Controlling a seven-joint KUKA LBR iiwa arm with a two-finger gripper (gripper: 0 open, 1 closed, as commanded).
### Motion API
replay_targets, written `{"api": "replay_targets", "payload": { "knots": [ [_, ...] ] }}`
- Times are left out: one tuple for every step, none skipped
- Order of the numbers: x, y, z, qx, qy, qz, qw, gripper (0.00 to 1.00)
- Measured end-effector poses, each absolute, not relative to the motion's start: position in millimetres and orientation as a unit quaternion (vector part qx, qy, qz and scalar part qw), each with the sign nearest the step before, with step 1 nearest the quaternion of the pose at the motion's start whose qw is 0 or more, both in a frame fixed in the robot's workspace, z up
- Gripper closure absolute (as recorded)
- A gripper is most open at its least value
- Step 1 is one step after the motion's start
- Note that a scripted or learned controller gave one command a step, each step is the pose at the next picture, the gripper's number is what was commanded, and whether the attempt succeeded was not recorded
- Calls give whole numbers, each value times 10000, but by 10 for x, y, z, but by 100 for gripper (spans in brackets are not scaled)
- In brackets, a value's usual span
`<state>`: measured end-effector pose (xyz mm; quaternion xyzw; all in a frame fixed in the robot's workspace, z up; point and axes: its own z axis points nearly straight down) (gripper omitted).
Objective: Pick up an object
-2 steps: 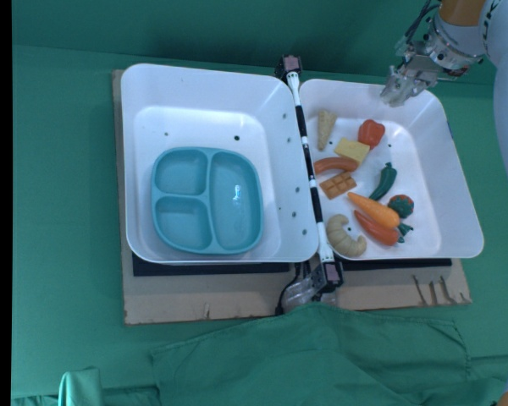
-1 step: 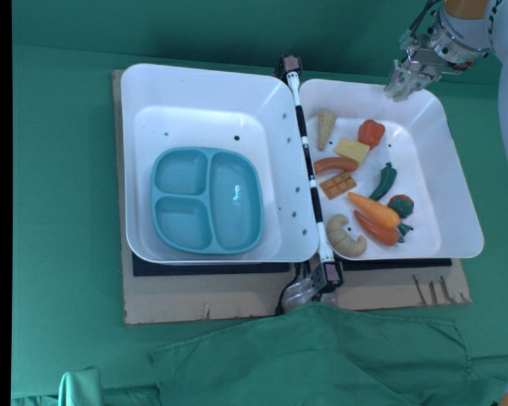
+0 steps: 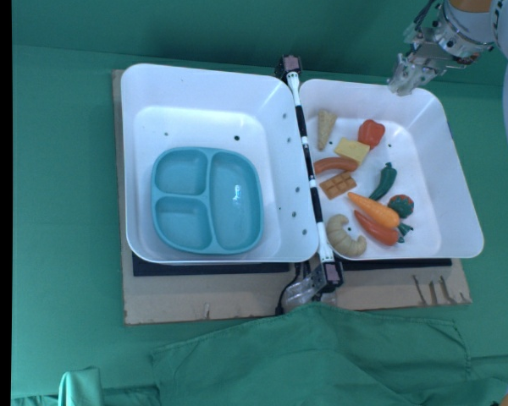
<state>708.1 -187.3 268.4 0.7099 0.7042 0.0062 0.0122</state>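
The right bin (image 3: 457,184) holds several toy foods: a cone (image 3: 325,128), a red pepper (image 3: 371,132), a yellow cheese block (image 3: 352,150), a sausage (image 3: 335,165), a waffle (image 3: 338,184), a green chili (image 3: 383,181), a carrot (image 3: 374,209), a red chili (image 3: 377,228), a strawberry-like piece (image 3: 400,205) and a croissant (image 3: 345,236). My gripper (image 3: 404,82) hangs above the bin's far rim, at the upper right, well clear of the foods. Nothing shows between its fingers.
The left bin (image 3: 152,91) holds a teal divided plate (image 3: 207,200). A hinge bar (image 3: 307,167) runs between the bins. Green cloth (image 3: 322,358) lies bunched at the front of the bench. The arm (image 3: 483,7) comes in from the upper right.
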Motion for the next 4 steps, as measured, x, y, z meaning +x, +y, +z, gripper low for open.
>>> {"api": "replay_targets", "payload": {
  "knots": [
    [7092, -1877, 2826, 7105, 7035, 76, 153, 100],
    [7102, -1882, 2970, 7110, 7029, 92, 189, 100],
    [7102, -1881, 2965, 7110, 7029, 87, 187, 0],
    [7007, -1869, 2839, 7083, 7059, 4, 29, 0]
  ]
}}
